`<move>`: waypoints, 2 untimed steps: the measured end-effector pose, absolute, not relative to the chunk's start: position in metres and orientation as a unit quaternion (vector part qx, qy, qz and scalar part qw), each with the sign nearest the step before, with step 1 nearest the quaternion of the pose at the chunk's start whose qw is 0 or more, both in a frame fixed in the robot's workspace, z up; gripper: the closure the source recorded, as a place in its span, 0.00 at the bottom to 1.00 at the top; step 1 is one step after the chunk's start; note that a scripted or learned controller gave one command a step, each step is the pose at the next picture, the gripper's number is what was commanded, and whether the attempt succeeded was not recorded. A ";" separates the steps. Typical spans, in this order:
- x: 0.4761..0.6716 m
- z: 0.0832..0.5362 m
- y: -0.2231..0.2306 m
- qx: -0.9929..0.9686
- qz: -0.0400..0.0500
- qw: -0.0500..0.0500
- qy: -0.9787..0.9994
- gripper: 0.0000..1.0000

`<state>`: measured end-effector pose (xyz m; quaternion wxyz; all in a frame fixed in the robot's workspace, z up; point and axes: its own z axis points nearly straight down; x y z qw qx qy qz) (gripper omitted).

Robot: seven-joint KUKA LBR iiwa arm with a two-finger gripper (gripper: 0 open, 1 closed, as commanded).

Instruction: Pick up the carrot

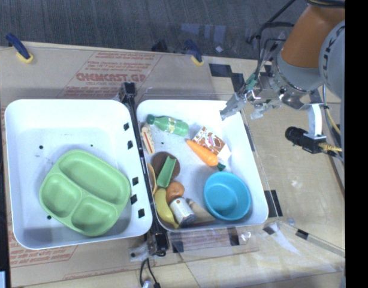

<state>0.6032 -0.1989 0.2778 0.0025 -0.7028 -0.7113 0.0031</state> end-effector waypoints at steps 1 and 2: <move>0.571 0.139 -0.181 -0.679 0.006 0.009 -0.734 0.00; 0.577 0.090 -0.206 -0.741 0.005 0.006 -0.671 0.00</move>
